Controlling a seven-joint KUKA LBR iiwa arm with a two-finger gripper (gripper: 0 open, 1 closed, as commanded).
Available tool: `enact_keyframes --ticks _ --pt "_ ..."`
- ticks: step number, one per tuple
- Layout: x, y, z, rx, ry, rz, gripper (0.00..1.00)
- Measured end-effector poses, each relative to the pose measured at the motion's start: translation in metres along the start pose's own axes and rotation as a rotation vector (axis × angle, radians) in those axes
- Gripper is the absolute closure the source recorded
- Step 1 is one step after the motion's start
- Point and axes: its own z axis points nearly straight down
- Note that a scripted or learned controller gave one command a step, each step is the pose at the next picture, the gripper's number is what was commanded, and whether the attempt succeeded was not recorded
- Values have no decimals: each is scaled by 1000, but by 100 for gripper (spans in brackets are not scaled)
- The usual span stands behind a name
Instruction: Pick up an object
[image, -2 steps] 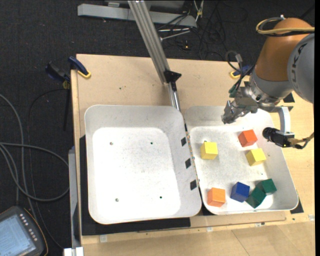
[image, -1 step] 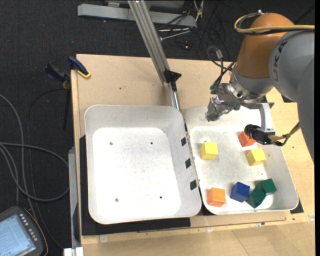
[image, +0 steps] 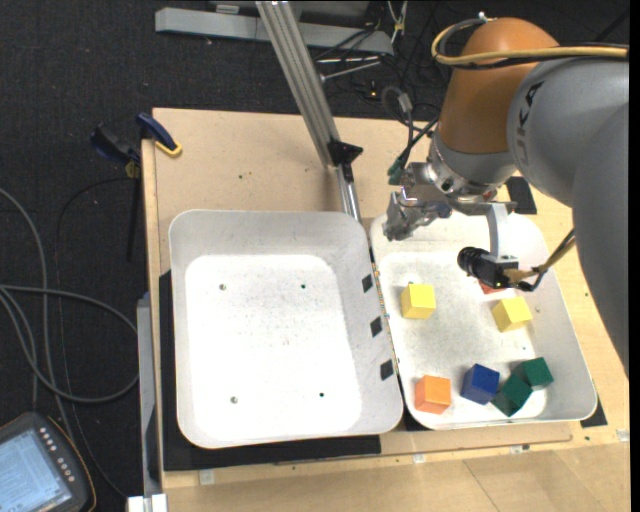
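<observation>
Hovering over the far corner of the right bin (image: 570, 395), the gripper (image: 402, 222) holds nothing I can see; whether it is apart or together I cannot tell. Nearest below it lies a yellow block (image: 419, 300), probably the easiest pick.

Arm (image: 560, 110) hides right bin's (image: 560, 330) far corner (partly).

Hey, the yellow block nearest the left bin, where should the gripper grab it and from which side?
Probably straight from above, closing on two opposite side faces of the yellow block. It sits flat in the right bin, apart from the other blocks, with bare floor on all sides, so the fingers have room either way.
</observation>
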Motion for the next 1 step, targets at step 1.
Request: enact_keyframes --ticks 1 --pt "52 -12 9 4 0 1 100"
